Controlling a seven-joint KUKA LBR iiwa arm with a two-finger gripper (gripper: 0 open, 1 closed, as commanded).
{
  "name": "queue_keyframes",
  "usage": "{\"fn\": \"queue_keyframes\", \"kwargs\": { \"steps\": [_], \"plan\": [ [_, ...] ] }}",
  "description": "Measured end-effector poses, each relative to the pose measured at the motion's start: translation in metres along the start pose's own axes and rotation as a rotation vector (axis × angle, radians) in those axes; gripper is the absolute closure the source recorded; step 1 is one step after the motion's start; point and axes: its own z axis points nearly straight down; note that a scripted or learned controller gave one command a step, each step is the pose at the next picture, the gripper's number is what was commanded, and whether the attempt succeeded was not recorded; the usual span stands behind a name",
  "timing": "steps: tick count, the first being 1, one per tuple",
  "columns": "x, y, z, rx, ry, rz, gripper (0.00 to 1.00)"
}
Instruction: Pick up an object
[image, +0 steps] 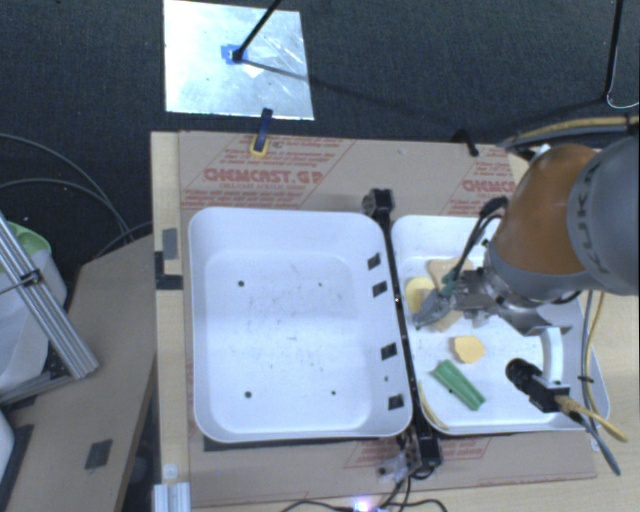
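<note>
On your left, the left bin (290, 232) sits on the counter (300, 165) and offers you no target. All the candidates are in the right bin (440, 235).

Nearest the wall between the bins is a small yellow piece (419, 293). The gripper (432, 315) hangs low just beside it, toward the front. You cannot tell whether the gripper is wide or narrow, nor whether it touches that piece, so treat nothing as held.

A paler yellow piece (441, 270) lies just behind it, partly hidden by the wrist. Further forward an orange-yellow lump (467, 349) sits apart, and a green block (458, 385) lies flat at a slant near the front wall.

All of them look small and light. The yellow ones are rounded, possibly soft, and may roll or slip aside. The green block looks stiff and straight-sided, so it is probably your surest hold: close across its narrow width at mid-length. The arm (560, 220) covers the bin's right part.
</note>
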Motion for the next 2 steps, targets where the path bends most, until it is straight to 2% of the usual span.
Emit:
{"fn": "queue_keyframes", "kwargs": {
  "steps": [1, 2],
  "plan": [
    [-0.054, 0.029, 0.107, 0.005, -0.002, 0.01, 0.0],
    [-0.047, -0.032, 0.103, 0.01, 0.001, 0.008, 0.0]
  ]
}}
